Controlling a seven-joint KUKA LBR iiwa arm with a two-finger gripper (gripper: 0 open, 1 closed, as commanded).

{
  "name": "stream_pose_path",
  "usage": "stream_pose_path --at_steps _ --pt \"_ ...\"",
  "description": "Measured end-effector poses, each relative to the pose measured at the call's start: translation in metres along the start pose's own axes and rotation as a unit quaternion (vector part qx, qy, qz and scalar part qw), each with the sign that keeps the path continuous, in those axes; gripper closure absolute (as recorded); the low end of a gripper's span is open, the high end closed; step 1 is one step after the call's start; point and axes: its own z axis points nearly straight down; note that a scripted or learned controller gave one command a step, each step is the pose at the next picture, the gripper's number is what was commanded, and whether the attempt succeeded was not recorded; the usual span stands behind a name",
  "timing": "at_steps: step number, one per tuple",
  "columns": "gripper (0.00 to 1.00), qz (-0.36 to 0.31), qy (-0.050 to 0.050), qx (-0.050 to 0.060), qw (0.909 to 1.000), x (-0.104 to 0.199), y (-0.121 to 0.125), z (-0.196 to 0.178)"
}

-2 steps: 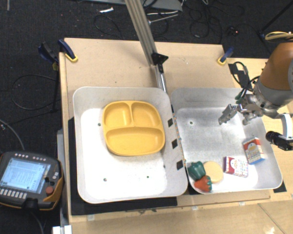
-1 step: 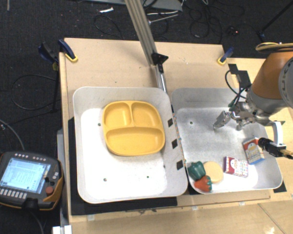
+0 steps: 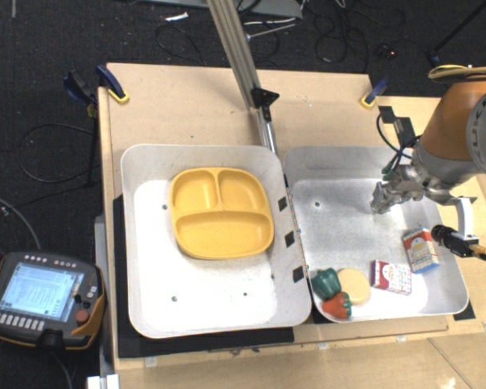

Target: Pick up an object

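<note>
Tray — yellow, glossy, three rounded compartments

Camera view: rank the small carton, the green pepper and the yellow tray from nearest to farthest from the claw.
1. Small carton, just right of and below the claw, at the right bin's right side.
2. Green pepper, lower left corner of the right bin.
3. Yellow tray, far left, in the left bin.

- The grey arm, with its orange band, is seen reaching in from the right edge, bent downward and leftward.
- The gripper is held low at the right side, pointed down, with nothing seen between its fingers.
</note>
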Motion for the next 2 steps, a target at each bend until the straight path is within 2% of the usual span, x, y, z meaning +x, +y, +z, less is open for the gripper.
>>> stream_pose_path --at_steps 1,2 --pt "1.0 0.0 0.0 -0.002 1.0 0.002 -0.004 -0.062" --pt "1.0 -0.001 -0.001 -0.003 1.0 0.001 0.002 -0.126"
